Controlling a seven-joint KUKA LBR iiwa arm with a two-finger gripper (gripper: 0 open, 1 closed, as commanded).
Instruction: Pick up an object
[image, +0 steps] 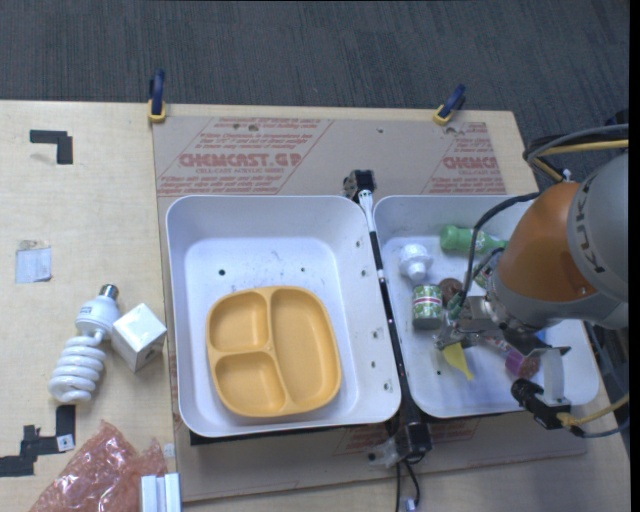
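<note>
Because the arm (565, 250) reaches in from the right and sits low over the right bin (400, 215), its bulk covers much of that bin's right half, and the gripper (468, 325) is down among the loose items there. I cannot tell how the pincer stands; the wrist hides it.

No item is visibly held. Likely target: the yellow piece (458, 358), lying flat on the bin floor just below the gripper, touching or nearly so, hard to tell which. Just left is a small jar (427, 305) with a green label, standing near the bin's left wall. Above it, a white knob-like thing (415, 263); further up, a green bottle (462, 238) on its side near the top wall. A pink or purple bit (522, 358) peeks out under the wrist, partly hidden.

Crowding is the issue, in my judgement: the jar and the yellow piece sit close to the gripper, so a grab could knock one while closing on the other.

The left bin (190, 225) holds a yellow divided plate (272, 350), flat, well apart from the action. Outside the bins, on the bench to the left: a spiral light bulb (82, 350), a white cube (138, 335) touching it, and a red mesh bag (95, 468) at the lower edge. Blue clamps (157, 97) pin the board at the top corners. None of these stand in the way.
</note>
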